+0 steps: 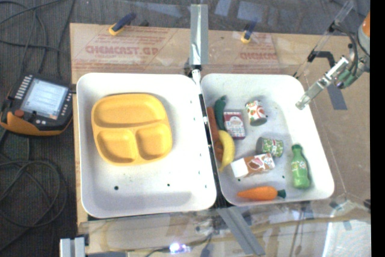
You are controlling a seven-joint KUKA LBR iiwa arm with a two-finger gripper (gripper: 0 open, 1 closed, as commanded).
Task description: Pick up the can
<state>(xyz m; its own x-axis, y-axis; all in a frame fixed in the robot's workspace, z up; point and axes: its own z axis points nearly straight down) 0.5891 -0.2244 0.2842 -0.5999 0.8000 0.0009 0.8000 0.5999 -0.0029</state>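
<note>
Grey carpet and loose cables surround my bench; nearest in the right bin (pixel 313 129) lie a carrot (pixel 261 193) and green bottle (pixel 299 167), and the can (pixel 271 146) just behind them is untouched; farther right, the gripper (pixel 302 103) hovers by the bin's rim, though its grip I cannot tell; the whole pick remains.

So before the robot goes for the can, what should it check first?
1. Can in sight in the right bin, lying on its side: ok.
2. Gripper over the can: not ok, it sits at the bin's right rim.
3. Room around the can: not ok, the carton touches it and the green bottle is close.
4. Nothing on top of the can: ok.
5. Fingers ready to grab: cannot tell.
</note>
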